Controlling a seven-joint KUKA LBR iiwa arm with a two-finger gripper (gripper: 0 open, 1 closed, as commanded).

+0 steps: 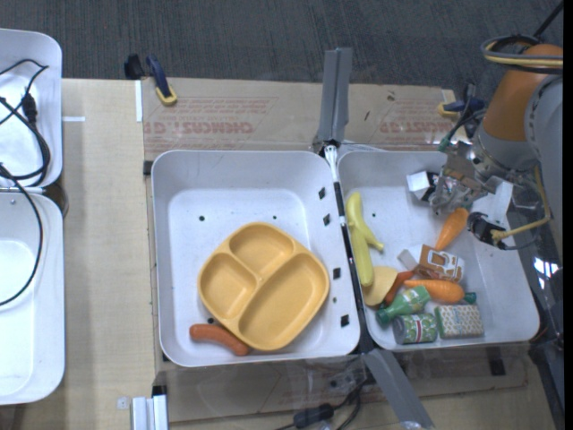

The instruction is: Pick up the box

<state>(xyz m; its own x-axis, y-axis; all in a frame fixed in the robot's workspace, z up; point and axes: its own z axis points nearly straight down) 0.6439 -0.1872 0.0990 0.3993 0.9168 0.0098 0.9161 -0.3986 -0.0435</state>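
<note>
At two o'clock in the right bin [510, 330], the tool [455, 197] is hovering; grip unclear; it may be grabbing the carrot [452, 228], missing the box [441, 264].

A robotics lab is indicated: two white bins [170, 240] of toy food, cardboard-covered bench [107, 240], robot arm [515, 106], loose cables [22, 141].

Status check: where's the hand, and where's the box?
Hand at right bin's far end. Small orange-and-white box mid-bin, not gripped. Orange toy carrot lies between them.
</note>
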